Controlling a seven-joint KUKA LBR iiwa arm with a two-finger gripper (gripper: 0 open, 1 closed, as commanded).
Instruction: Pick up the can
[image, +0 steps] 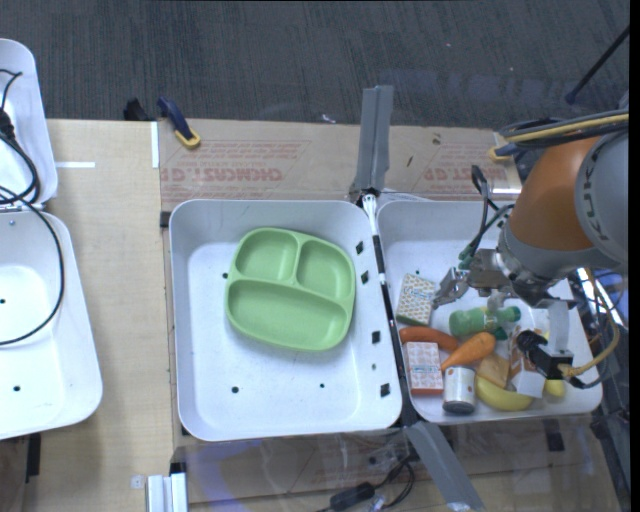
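The grey two-finger claw (462, 283), its state I cannot tell, hangs behind the small silver metal can (459, 389), probably approaching.

Matt green plastic plate (291, 289), glossy white plastic bins (195, 330), metal-topped can (459, 389).

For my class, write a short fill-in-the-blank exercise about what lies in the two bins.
1. The green divided plate lies in the ____ bin.
2. The can stands in the right bin, just left of the yellow ____.
3. The carrot is coloured ____.

Missing words: left; banana; orange
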